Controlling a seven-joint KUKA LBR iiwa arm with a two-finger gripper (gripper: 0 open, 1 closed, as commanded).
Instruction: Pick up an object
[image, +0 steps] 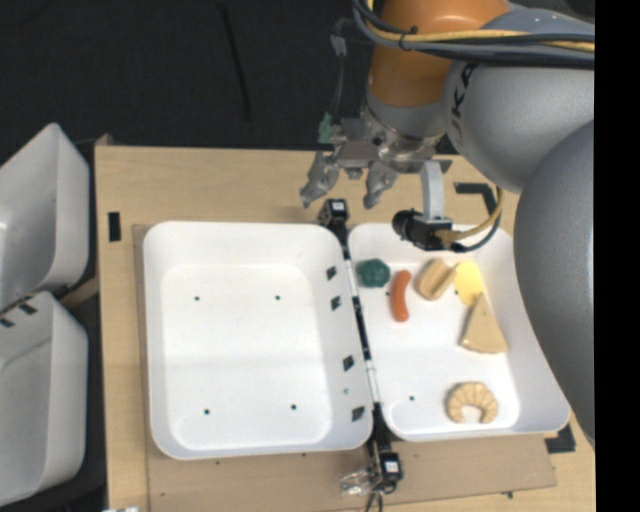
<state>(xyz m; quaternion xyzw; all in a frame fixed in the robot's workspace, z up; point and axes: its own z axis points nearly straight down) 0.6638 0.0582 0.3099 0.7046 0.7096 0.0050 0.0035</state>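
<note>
From my remote station, contents logged from left to right.

Desk (120, 200): pale wood surface, carrying two shallow white bins side by side.

Left bin (160, 330): white floor with a few small dark dots, no items logged in it.

Claw (347, 192): hanging above the far end of the seam between the bins, over the desk just behind their back rims. I read its two grey fingers as spread apart, with nothing between them. The arm (520, 110), grey with an orange band above the wrist, reaches in from the right.

Right bin (530, 405): holds all the loose items.
- Green lump (373, 272): far left corner, near the dividing rim.
- Red sausage-shaped piece (400, 296): just right of the green lump, lying lengthwise toward me.
- Tan rounded piece (433, 279): next to the right, close beside the red one.
- Yellow piece (469, 283): touching or nearly touching the tan piece's right side.
- Tan wedge (482, 328): just below the yellow piece.
- Croissant-shaped piece (472, 402): near the front of the bin, well apart from the rest.

All candidate items lie on the bin floor, none under the claw.
</note>
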